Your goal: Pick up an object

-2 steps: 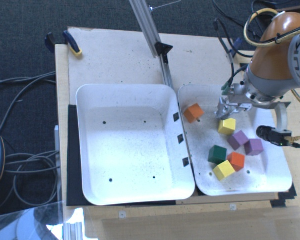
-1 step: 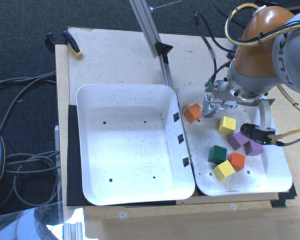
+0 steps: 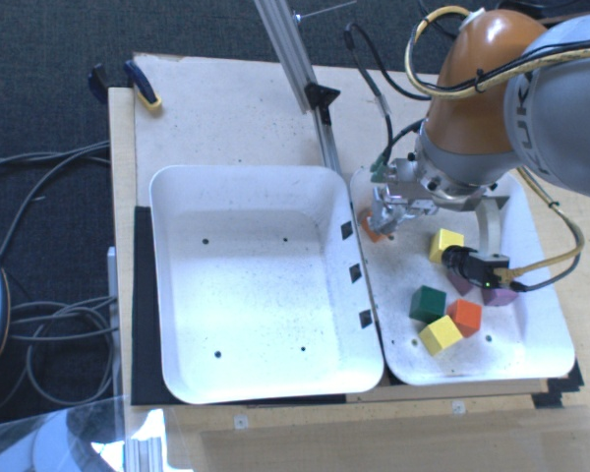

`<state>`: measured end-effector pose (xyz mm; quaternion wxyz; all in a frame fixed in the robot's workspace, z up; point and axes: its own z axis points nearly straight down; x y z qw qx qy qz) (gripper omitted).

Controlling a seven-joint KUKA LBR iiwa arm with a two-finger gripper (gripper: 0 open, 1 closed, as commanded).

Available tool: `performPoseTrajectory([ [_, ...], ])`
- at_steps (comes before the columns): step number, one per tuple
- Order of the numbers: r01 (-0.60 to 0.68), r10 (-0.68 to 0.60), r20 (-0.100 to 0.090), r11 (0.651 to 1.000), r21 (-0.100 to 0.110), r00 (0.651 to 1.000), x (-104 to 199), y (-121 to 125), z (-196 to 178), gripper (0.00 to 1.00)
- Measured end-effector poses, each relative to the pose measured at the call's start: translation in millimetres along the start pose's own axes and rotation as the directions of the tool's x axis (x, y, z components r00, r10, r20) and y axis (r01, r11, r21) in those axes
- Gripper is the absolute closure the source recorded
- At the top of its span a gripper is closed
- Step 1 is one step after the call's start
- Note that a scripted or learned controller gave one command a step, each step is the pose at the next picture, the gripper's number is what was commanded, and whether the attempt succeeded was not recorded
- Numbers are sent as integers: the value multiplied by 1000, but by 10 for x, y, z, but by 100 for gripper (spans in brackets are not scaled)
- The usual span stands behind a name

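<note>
Low over the right bin (image 3: pixel 531 362), the claw (image 3: pixel 388 216) hangs near that bin's left wall with a small orange object (image 3: pixel 375 232) at its tips; whether it pinches it I cannot tell. Yellow (image 3: pixel 445 244), green (image 3: pixel 429 303), orange (image 3: pixel 465 315) and yellow (image 3: pixel 440 336) blocks lie nearby.

Two white bins (image 3: pixel 177 264) sit on the bench. Near the gripper (image 3: pixel 388 214) lie two yellow blocks (image 3: pixel 445 244), one green block (image 3: pixel 429 303), one orange block (image 3: pixel 465 316) and one purple piece (image 3: pixel 499 296).
</note>
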<state>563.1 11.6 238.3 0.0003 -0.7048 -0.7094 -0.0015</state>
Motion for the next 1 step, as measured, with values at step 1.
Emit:
performPoseTrajectory([
  [1,1,-1,0,1000,1,1000,544,63,7,100],
])
